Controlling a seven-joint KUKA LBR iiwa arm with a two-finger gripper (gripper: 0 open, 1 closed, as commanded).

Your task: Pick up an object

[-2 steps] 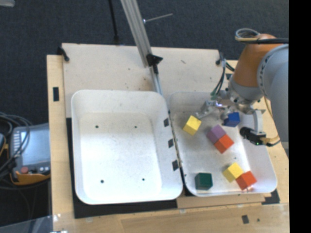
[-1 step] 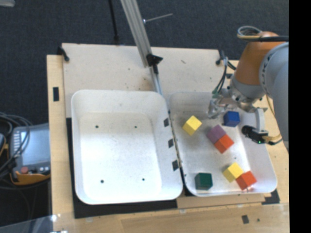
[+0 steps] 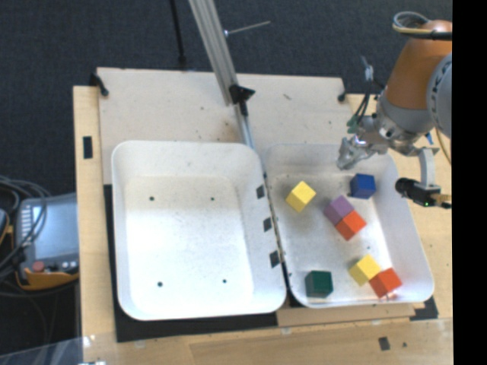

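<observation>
The bench [image 3: 175, 105] is a pale wooden board standing on dark carpet [image 3: 91, 21]. It carries 2 shallow white bins side by side.

The left bin [image 3: 133, 166] lies well to the left of the gripper [image 3: 351, 155] and shows bare speckled floor. The right bin [image 3: 407, 242] lies directly under the gripper and holds 7 blocks.

Contents of the right bin, placed relative to the gripper:
- Blue block [image 3: 363, 185]: just below and slightly right, near the gripper, apart from the others.
- Yellow block [image 3: 300, 195]: below and to the left.
- Purple block [image 3: 339, 208] and red block [image 3: 351, 225]: below, touching each other.
- Second yellow block [image 3: 364, 268] and second red block [image 3: 385, 281]: far below, touching each other, near the bin's front wall.
- Dark green block [image 3: 319, 284]: far below and left, at the front wall.

A slanted aluminium rail [image 3: 217, 44] rises up and left of the gripper. A small screen unit [image 3: 47, 230] with cables sits far left, off the bench.

The arm [image 3: 415, 74], grey with an orange band, enters from the right. The gripper hangs over the rear of the right bin. The spacing of its tips cannot be determined. No block is visible between them.
</observation>
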